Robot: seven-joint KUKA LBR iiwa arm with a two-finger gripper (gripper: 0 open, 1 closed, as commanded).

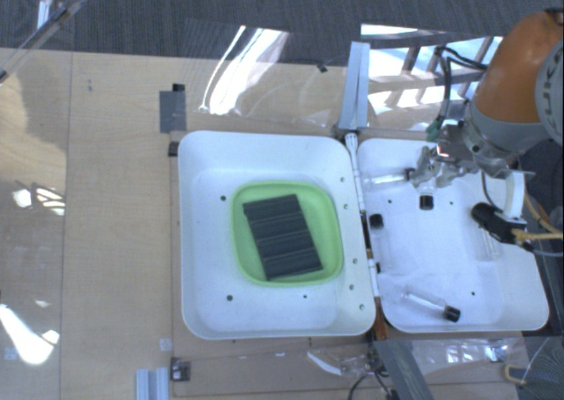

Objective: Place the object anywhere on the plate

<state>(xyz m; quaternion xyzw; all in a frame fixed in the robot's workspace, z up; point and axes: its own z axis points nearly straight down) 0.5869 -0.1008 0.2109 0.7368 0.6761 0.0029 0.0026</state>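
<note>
The dark ribbed slab (282, 236) lies flat on the green plate (241, 218), which sits in the middle of the left bin (264, 144). The slab is turned a little off the plate's sides, its long edges running from upper left to lower right. It covers most of the plate's floor, and a band of green shows all round it. Nothing overhangs the plate's rim. White bin floor shows between the plate and each bin wall, widest along the left and bottom sides.

The arm (520, 81) reaches in over the top right corner of the right bin (529, 301). Its claw (434, 167) hangs above that bin's upper part, well apart from the plate and across the wall where the two bins meet. Whether the claw is wide or narrow cannot be told, and no object is seen in it.

A clear tube with a black cap (429, 304) lies near the right bin's bottom edge. A small black piece (426, 203) lies just below the claw, and a second black piece (374, 221) rests close to the shared wall. The middle of that bin's floor is open. The wooden surface (88, 213) stretches bare to the left of the bins.
</note>
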